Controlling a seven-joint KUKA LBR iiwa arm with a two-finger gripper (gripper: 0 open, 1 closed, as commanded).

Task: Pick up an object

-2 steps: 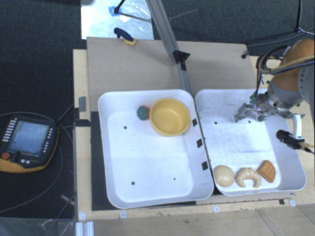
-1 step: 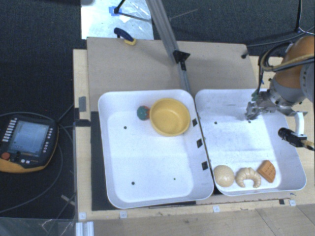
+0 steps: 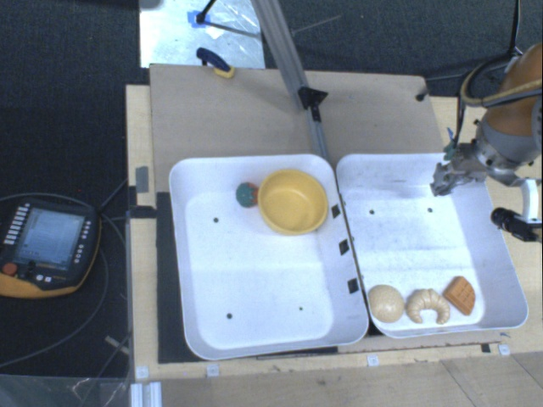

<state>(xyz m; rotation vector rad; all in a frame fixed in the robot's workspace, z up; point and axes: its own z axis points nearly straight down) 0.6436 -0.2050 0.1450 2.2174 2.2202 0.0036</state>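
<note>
**Arm poised over the right bin's far corner**

The grey two-finger gripper [image 3: 445, 182] sits above the upper right part of the right shallow white bin [image 3: 407, 227]. Nothing is visibly held.

Along that bin's near edge lie a round beige bun [image 3: 386, 303], a pale curved croissant [image 3: 429, 305] and an orange waffle-like square [image 3: 461, 295].

The left white bin [image 3: 254, 312] holds a yellow plastic bowl [image 3: 293, 202], with a small green-and-red ball [image 3: 246, 194] touching it.

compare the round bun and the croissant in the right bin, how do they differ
The round bun is a smooth, pale dome; the croissant is a ridged crescent, browner on its ends. The bun lies nearest the divider between the bins, the croissant to its right, next to a waffle piece. Both rest along the near edge of the right bin, far from the gripper.
</note>
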